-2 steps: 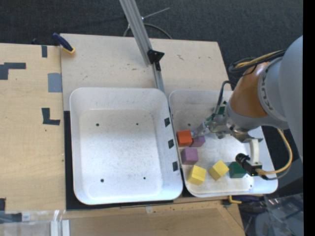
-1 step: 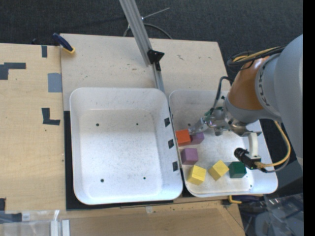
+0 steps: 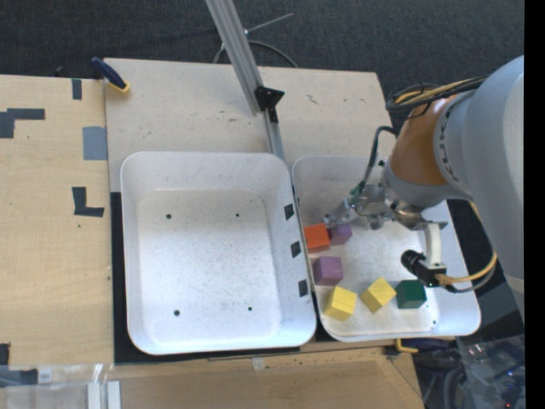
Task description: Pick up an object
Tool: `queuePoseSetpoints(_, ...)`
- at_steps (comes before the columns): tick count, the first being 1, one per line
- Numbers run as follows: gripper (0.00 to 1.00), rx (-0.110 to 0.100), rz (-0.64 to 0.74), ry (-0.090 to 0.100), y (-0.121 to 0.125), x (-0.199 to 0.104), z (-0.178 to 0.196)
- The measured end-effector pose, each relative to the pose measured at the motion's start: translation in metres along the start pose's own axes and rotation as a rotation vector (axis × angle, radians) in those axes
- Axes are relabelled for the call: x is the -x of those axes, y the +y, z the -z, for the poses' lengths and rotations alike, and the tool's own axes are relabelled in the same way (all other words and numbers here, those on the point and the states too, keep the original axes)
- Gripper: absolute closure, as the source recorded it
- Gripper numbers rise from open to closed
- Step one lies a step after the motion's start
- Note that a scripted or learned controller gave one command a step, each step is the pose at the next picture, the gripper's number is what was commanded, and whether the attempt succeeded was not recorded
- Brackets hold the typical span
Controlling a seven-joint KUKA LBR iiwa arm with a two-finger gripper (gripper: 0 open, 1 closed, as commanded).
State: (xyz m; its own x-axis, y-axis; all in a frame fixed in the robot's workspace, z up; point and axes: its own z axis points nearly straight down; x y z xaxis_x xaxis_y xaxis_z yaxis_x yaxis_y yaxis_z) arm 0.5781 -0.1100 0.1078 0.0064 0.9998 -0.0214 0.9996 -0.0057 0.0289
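Several small blocks lie in the right bin: an orange cube, a purple block right beside it, a second purple cube, two yellow cubes and a green cube. My gripper hangs low over the bin's middle, just right of and above the upper purple block and the orange cube. The wrist hides its fingertips. I see no block between them.
The left bin sits beside the right one, with black clips on the shared rims. A slanted metal pole crosses the back of the bench. The arm's bulk covers the right bin's far right corner.
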Motion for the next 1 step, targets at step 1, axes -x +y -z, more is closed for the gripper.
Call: queuePoseSetpoints(1,0.00,0.025,-0.009,-0.009,-0.0093,-0.0035,0.0009)
